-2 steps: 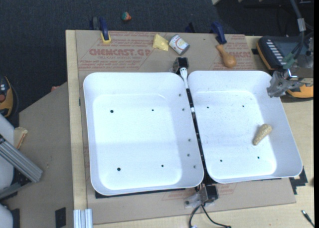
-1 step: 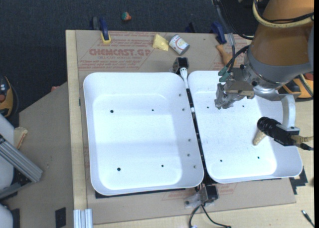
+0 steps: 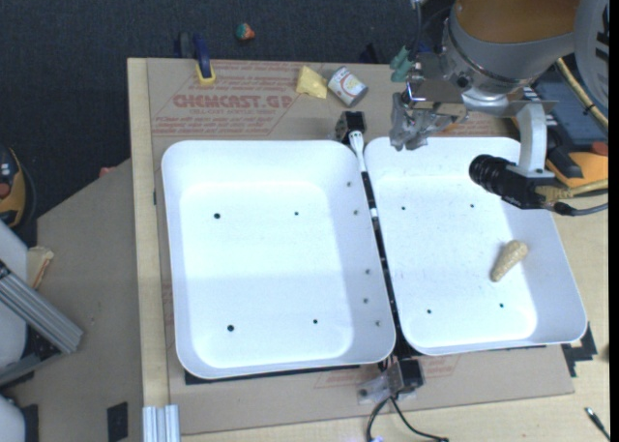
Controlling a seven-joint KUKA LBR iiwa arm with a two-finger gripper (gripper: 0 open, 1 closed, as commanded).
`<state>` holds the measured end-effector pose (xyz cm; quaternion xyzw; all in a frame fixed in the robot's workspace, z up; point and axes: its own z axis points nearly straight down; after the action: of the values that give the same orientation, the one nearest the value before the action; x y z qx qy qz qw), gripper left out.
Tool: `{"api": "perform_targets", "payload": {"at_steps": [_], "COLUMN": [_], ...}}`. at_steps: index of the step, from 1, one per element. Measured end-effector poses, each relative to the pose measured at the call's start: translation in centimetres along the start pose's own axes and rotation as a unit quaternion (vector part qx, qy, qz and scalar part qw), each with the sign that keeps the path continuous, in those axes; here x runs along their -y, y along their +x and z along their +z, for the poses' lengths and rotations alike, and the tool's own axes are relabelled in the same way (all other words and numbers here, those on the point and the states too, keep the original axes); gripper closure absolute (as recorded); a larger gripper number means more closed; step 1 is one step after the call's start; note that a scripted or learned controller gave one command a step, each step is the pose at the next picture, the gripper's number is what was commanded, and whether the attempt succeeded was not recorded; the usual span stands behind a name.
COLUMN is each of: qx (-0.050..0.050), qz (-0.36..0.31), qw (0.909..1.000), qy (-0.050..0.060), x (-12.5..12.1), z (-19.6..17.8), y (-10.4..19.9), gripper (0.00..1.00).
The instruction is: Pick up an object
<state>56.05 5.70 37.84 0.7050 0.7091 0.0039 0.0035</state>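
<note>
A small tan, elongated lump [image 3: 509, 259] lies on the floor of the right white bin [image 3: 455, 329], toward its right side. My gripper [image 3: 410, 134] hangs over the far left corner of that bin, close to the rim, well up and to the left of the lump. Nothing is visible in the gripper. A black cylinder [image 3: 501, 179] mounted on the arm juts out over the bin's far right part.
The left white bin [image 3: 193, 266] adjoins the right one along a black divider strip [image 3: 372, 227]. Behind the bins on the cardboard lie a yellow wedge [image 3: 311, 83], a small grey box [image 3: 346, 86] and a blue-yellow clamp [image 3: 203, 63]. A small ball [image 3: 246, 32] rests on the dark floor.
</note>
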Motion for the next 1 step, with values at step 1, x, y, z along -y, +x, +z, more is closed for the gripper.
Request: {"api": "perform_targets", "payload": {"at_steps": [1], "qx": [0.0], "qz": [-0.001], "qw": [1.0], "qy": [0.01], "x": [0.25], "z": [8.0], "y": [7.4], "gripper": [1.0]}}
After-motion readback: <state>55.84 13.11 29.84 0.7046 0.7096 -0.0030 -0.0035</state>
